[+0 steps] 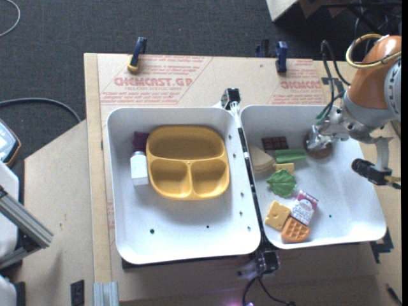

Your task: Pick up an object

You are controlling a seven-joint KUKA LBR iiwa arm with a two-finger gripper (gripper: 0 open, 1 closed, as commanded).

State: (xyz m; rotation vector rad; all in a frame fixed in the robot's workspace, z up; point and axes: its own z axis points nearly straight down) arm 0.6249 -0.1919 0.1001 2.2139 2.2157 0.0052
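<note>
The gripper (pixel 317 142) is lowered into the right bin (pixel 357 225), just beside the green stick (pixel 290 155) and chocolate (pixel 275 143). Whether it is open cannot be told. A yellow tray (pixel 187 161) lies in the left bin (pixel 178 241).

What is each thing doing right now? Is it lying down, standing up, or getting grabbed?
yellow divided plate: flat in the left bin, compartments bare.
white bottle: beside the plate's left edge.
waffle: flat in the right bin.
green leaf: lying loose, untouched.
chocolate bar: flat.
gripper: low over the right bin.
</note>
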